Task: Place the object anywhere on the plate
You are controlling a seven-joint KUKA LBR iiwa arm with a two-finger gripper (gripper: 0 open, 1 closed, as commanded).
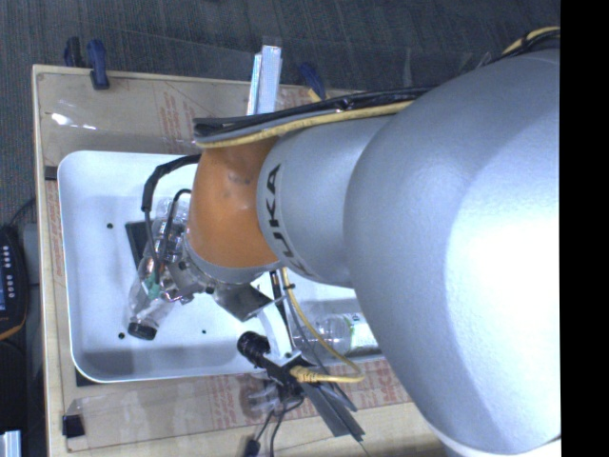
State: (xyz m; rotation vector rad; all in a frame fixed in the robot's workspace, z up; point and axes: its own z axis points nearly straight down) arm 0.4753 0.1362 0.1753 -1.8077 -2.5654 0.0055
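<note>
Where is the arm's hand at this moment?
In the camera view, the hand hangs low over the left shallow white bin, near that bin's front-left part, below the arm's orange band.

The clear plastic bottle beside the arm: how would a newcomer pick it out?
Start at the big grey arm and drop to the lower bench edge. The clear plastic bottle lies on its side there, partly hidden, see-through with a green label, unlike the yellow cable nearby.

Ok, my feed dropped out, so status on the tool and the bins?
Tool low in left white bin, grip unclear. Clear plastic bottle lies in right bin. Grey arm with orange band hides most else; plate unconfirmed.
</note>
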